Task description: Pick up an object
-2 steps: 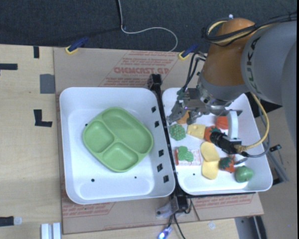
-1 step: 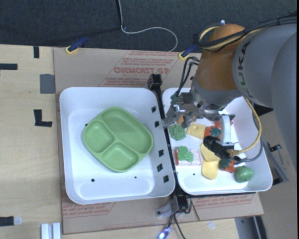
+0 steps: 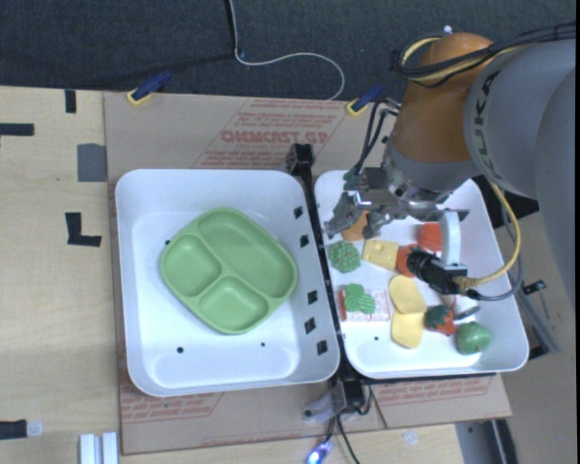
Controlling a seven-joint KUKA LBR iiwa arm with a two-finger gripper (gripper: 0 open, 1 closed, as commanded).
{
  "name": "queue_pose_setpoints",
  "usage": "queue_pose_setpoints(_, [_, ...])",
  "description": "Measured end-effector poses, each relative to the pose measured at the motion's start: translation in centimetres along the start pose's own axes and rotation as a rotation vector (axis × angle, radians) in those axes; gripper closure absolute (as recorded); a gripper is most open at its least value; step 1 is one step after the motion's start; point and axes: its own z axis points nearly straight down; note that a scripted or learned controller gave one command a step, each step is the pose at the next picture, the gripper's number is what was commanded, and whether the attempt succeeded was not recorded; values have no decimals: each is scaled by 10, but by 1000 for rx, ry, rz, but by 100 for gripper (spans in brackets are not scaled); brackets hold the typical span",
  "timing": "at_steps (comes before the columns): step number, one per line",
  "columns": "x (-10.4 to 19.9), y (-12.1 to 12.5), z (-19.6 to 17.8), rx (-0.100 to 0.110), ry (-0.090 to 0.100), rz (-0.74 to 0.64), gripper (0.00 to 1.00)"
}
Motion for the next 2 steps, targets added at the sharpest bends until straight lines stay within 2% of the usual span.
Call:
queue_pose_setpoints(1, [9, -10, 13, 4, 0, -1, 100])
queue_pose_setpoints(2, [16, -12, 6, 1, 0, -2, 100])
